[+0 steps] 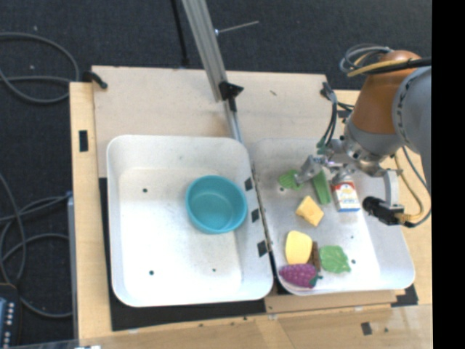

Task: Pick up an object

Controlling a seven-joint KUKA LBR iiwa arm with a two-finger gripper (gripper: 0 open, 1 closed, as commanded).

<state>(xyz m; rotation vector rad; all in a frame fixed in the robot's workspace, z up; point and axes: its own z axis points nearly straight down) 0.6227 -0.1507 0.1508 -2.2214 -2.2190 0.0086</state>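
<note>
You are looking down on a pale wooden bench (167,100) set on dark carpet with loose cables lying to the left, and it carries two shallow white bins side by side so that things can be lifted from one and dropped in the other. Nearest you, along the front wall of the right bin (389,257), the small toys have bunched up: a purple grape cluster (298,274), a green leafy piece (334,259) just beside it, and a yellow block (298,246) touching the grapes from behind. That crowding makes them awkward targets, since a neighbour would likely be nudged. A little farther back a yellow wedge (309,211) lies apart from the rest, the easiest candidate by my reading. In the left bin (134,195) a teal bowl (216,203) sits alone near the middle, well away from the arm. Farther still, the tool (322,167) hangs low over the back of the right bin, right above a long green piece (320,189), with a small red and white carton (346,195) just beside it and another green scrap (289,179) to its left. You cannot tell from here whether the tool is spread or closed, nor whether it touches anything; nothing is visibly lifted. Beyond it the grey and orange arm (381,107) reaches in, and a metal post (203,35) slants up from the bench's rear.
</note>
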